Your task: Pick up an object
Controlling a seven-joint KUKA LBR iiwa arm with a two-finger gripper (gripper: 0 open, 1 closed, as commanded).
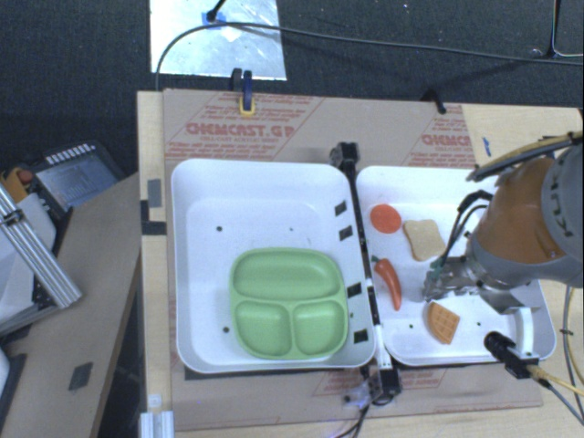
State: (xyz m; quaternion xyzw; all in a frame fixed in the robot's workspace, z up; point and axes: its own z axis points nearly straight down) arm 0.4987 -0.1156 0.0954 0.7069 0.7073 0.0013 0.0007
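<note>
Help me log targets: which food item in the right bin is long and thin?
The red chili pepper near the divider; the other items are round or flat slabs.

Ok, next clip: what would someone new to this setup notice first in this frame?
Probably the green divided tray, which sits in the left bin and takes up much of its floor. Next, the grey and orange arm over the right bin, its gripper low among small toy foods: a red disc, a bread slice, a red chili and a waffle piece.
</note>
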